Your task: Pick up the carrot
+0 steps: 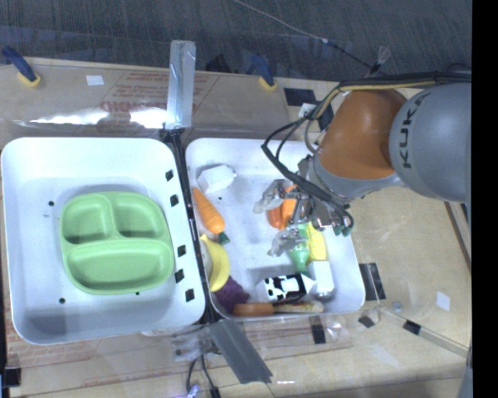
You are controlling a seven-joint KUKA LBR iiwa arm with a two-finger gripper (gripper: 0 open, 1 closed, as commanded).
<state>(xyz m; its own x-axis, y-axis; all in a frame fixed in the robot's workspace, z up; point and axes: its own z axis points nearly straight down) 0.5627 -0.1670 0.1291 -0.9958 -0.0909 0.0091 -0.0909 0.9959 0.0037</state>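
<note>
Two white bins side by side: left bin (25, 247) holding a green divided plate (114, 240); right bin (241, 152) crowded with a carrot (208, 211) by its left wall, a banana (217, 261) just below it, a white lump (217, 177) above, and a black-and-white toy (284, 288) near the bottom rim. Grey arm (432, 143) reaching in from the right, gripper (283, 218) down over the bin's middle, well apart from the carrot. Something orange, perhaps another toy vegetable (280, 213), between the fingers, too blurred to identify.

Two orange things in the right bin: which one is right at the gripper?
The orange piece in the bin's middle, right at the gripper. The other, the carrot with a green end, lies apart along the bin's left wall, above the banana.
</note>
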